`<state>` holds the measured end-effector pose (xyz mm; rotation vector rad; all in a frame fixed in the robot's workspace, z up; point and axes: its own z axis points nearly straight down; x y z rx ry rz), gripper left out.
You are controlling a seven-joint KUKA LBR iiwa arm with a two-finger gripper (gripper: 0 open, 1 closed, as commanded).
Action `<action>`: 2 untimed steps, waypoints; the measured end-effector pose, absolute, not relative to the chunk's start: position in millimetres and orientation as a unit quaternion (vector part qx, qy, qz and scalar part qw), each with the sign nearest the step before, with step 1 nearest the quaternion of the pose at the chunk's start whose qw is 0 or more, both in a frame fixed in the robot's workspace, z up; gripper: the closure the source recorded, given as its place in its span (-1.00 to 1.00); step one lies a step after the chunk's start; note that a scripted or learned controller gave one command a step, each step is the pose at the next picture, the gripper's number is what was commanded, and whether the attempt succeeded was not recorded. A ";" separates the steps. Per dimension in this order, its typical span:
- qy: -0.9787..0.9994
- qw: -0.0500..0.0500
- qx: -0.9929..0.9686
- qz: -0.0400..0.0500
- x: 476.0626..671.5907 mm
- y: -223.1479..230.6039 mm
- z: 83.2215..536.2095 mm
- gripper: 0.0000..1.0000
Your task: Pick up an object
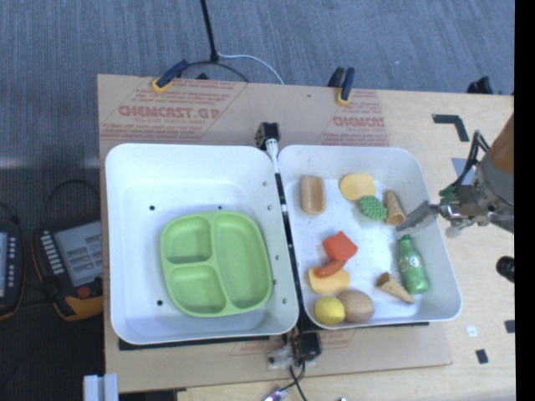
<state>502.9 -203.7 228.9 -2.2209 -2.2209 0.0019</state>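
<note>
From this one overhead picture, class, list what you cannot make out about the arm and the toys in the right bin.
- End effector: too blurred to judge its state.
- Arm: cut off at the picture's right edge.
- Green bottle: label print too small to read.
- Brown potato: left side hidden by the lemon.

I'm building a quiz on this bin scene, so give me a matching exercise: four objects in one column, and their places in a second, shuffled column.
Objects:
1. light green three-compartment plastic tray
2. green plastic bottle
3. yellow toy lemon
4. tan toy bread roll

Places:
A. near edge of the right bin, beside a brown round toy
B. far part of the right bin, close to the divider
C. middle of the left bin
D. right side of the right bin, just below the end effector

Pairs: 1-C, 2-D, 3-A, 4-B
</note>
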 end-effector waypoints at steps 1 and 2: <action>-0.727 0.000 -0.686 0.000 499.2 -193.6 94.8 -1.00; -0.727 -0.002 -0.687 0.000 499.4 -194.9 105.1 1.00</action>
